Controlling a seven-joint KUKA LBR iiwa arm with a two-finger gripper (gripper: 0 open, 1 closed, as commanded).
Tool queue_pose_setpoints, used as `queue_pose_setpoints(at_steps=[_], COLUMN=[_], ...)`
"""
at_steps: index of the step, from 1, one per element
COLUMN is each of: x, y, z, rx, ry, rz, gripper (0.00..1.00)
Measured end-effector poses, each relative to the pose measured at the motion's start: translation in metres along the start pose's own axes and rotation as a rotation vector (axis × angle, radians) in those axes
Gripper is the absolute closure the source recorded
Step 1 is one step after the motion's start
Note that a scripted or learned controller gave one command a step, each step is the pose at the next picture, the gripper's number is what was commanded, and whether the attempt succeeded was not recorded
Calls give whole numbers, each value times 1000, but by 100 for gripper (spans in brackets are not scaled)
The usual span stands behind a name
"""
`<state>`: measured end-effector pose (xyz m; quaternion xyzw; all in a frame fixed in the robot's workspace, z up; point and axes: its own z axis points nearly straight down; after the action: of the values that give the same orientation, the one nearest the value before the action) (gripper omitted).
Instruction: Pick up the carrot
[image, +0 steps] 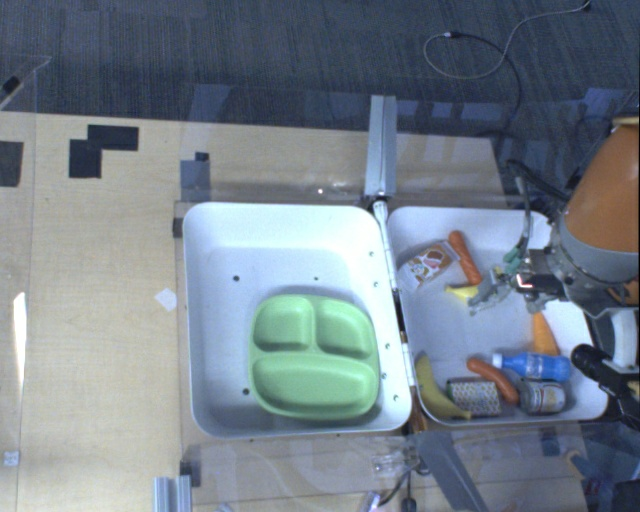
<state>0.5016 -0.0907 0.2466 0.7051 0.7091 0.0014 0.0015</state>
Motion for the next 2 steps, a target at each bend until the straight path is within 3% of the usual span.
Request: queue_pose_setpoints(at_steps=[1, 2], x=[-62, -88], y=[-14, 24], z=[-10, 148], rx=[-1, 1], ry=[-1, 0], rz=[133, 99], gripper=[0, 0])
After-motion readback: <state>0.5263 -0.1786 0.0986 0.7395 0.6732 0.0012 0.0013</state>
